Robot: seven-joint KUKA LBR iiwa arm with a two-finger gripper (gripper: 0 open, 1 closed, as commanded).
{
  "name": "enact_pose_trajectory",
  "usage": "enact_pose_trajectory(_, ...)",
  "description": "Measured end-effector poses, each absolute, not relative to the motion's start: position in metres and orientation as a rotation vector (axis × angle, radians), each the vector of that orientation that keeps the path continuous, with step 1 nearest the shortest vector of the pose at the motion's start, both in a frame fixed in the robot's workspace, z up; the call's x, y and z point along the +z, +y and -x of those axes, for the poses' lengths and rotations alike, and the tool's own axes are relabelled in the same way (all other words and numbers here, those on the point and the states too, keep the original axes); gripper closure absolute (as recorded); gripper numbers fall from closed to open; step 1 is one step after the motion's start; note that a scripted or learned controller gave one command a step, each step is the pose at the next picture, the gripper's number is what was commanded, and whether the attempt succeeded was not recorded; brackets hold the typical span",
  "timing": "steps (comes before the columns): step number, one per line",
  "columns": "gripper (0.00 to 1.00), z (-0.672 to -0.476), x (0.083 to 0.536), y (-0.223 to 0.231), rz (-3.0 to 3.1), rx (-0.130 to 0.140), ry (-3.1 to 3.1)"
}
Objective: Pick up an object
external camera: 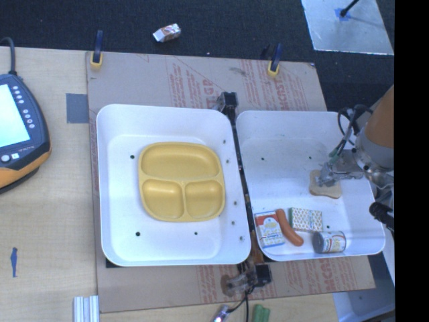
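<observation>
The right bin holds a tan slice-shaped piece near its right wall. Along its front edge lie a small red and white carton, an orange sausage, a patterned packet and a small can on its side. My gripper reaches in from the right and sits directly over the tan piece, its tips down at the piece's top edge. The left bin bears a yellow divided plate.
A teach pendant lies on the bench at the far left. Two clamps pin the cardboard sheet at the back. A crumpled wrapper lies on the dark floor beyond the bench. A divider fitting sits between the bins.
</observation>
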State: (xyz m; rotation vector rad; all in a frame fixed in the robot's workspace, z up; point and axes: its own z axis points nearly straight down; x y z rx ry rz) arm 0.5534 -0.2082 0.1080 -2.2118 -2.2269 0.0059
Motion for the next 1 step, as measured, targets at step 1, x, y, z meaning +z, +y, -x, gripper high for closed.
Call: enact_pose_trajectory(1, 0.0, -0.5533, 0.1078, -0.2082, 2.211, 0.007, -2.228)
